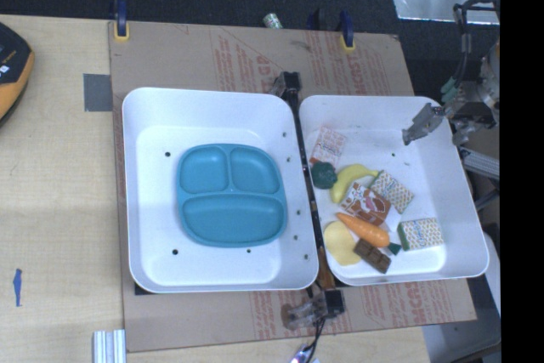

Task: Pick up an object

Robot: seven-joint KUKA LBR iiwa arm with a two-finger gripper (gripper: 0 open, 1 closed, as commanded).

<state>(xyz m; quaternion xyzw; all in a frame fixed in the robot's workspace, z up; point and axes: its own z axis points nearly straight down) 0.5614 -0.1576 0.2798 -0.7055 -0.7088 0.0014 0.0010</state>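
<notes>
Right bin (pixel 442 183), centre-right of frame: holds clutter, namely carrot (pixel 364 229), banana (pixel 350 178), green lump (pixel 323 175), small packets. Left bin (pixel 136 183) holds blue tray (pixel 231 193). Gripper (pixel 422 123) hangs at right bin's upper right corner, well apart from pile, nothing between tips. I cannot tell jaw state. I judge step as approach, no pick yet. Next move calls for travel toward lower left over pile, then descent onto one piece standing clear, such as packet (pixel 422 233) at lower right.
</notes>
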